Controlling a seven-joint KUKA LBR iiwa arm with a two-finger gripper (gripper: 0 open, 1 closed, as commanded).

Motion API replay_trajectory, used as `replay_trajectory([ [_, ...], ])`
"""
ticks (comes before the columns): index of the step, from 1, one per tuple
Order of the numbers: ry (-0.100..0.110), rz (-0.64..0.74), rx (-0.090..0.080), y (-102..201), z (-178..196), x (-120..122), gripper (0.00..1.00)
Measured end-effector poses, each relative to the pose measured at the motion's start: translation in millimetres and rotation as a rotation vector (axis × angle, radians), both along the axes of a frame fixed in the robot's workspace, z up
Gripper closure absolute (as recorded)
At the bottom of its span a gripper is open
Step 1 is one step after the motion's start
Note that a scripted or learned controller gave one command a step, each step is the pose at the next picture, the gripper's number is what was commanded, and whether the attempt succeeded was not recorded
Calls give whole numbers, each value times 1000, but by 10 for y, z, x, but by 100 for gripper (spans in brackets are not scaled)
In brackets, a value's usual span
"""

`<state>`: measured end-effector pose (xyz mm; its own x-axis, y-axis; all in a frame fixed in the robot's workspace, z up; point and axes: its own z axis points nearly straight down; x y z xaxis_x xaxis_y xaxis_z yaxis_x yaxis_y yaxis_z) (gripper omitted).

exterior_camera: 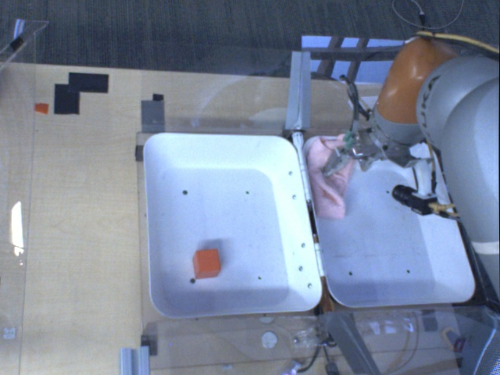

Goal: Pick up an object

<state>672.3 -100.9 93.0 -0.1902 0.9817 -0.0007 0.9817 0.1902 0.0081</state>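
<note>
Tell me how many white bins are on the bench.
2: the left bin holds an orange block; the right bin holds a pink cloth beside the gripper.

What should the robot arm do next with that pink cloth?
Probably lift a little, straight up. The gripper sits right on the pink cloth at the top left corner of the right bin, and the cloth bunches up toward it. A small lift would show whether the cloth really comes along.
</note>
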Motion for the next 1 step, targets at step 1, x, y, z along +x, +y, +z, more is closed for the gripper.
replay_trajectory([
  [1, 2, 86, -13, 32, -1, -19, 0],
])
